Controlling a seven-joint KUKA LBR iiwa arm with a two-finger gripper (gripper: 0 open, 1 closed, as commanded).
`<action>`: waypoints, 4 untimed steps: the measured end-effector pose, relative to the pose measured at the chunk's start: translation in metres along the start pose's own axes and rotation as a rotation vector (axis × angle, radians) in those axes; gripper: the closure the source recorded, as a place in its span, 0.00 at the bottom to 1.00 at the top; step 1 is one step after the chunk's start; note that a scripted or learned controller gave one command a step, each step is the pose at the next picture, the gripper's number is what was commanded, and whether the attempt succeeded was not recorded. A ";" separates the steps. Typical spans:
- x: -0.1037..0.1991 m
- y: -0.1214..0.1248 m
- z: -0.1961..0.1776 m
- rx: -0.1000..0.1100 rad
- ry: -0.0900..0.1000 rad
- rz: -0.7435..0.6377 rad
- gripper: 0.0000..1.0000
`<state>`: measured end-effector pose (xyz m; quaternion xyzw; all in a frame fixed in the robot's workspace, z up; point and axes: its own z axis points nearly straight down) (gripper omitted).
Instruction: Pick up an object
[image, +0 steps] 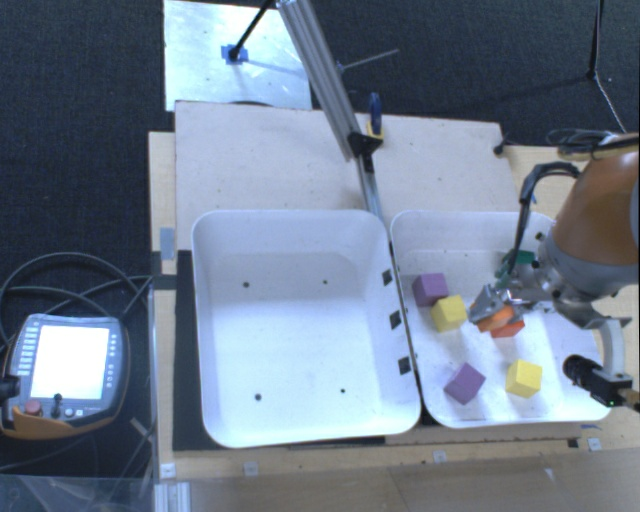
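where the arm (600, 230) enters from the right, its gripper (497, 305) sits low over the right bin (560, 405), and an orange-red object (502, 323) lies directly at the fingertips. the object's long axis runs roughly left to right across the view, tilted slightly; which end is the front cannot be determined. it appears as a small, flattish piece, orange on top with a redder lower edge, partly covered by the gripper. the fingers appear drawn close together about the object's upper part, but whether it is truly clamped between them cannot be determined. the object lies in the middle of the right bin, just right of a yellow block (449, 313). a purple block (430, 288) sits above-left of that. a second purple block (465, 383) and a second yellow block (524, 378) lie nearer the front wall, well apart from the gripper. the left bin (215, 300) adjoins the right one.
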<state>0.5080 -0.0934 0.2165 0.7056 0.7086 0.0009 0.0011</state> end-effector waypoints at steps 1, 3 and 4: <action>0.045 0.018 0.003 0.001 0.002 -0.006 1.00; 0.144 0.037 -0.007 0.000 0.003 -0.007 1.00; 0.193 0.053 -0.001 0.001 0.003 -0.007 1.00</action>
